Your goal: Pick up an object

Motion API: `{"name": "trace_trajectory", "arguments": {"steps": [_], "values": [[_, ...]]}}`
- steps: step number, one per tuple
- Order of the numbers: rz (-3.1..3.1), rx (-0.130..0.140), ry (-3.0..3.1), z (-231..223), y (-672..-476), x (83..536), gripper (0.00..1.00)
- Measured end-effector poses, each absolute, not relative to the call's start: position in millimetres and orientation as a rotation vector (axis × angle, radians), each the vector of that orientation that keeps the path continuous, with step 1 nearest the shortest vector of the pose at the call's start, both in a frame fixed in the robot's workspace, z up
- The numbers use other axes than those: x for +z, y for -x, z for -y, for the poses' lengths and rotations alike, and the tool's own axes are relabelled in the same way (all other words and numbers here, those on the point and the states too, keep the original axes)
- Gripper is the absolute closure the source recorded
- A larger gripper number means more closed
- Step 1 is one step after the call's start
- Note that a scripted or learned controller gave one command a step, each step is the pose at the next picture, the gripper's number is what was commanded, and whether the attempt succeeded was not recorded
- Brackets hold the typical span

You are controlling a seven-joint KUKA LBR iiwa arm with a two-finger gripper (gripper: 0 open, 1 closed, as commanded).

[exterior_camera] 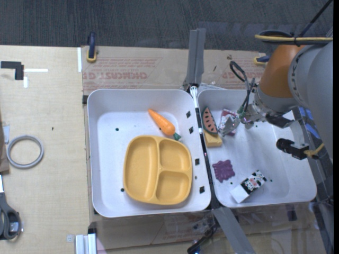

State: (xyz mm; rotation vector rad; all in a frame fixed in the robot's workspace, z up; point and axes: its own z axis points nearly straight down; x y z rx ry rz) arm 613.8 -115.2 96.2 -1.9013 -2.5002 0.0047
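My end effector (229,125) hangs low in the right bin (296,194) beside the watermelon slice (210,121); its opening I cannot tell.

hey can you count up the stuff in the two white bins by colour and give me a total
Orange: 1, carrot
Yellow: 2, divided plate, sponge block
Red: 1, watermelon slice
Purple: 1, grape bunch
Black and white: 1, cow-print carton
Total: 6, leaving out a small item by the hand, too unclear to name.

Watermelon slice (210,121), purple grapes (223,169), cow-print carton (250,186) — lying loose, right bin (275,168).
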Motion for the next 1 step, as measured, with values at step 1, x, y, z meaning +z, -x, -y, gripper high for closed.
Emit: {"name": "trace_trajectory", "arguments": {"steps": [1], "values": [[2.249, 0.002, 2.195, 123.2, -659.0, 92.4, 0.0]]}}
